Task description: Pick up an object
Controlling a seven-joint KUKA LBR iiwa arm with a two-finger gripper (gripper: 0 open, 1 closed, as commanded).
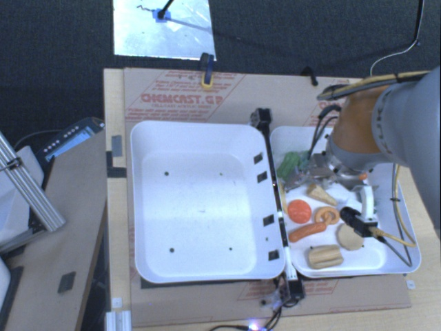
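My gripper [298, 177] is low in the right bin [398, 221], near its left wall. A green piece [289, 162] lies right beside it on the far side, partly covered by it. Just in front of it sit a red-orange round piece [299, 210] and a pale wedge [320, 195]. Further forward are an orange ring [326, 216], a long orange-red piece [307, 232], a tan disc [349, 238] and a tan bread roll [324, 256]. I cannot make out anything held in the gripper.
The left bin [148, 136] stands next to the right one, and a black-clipped divider [272, 185] runs between them. The grey arm [386, 126] crosses the right bin's far right part. A shiny sheet [164, 19] lies beyond the bench.
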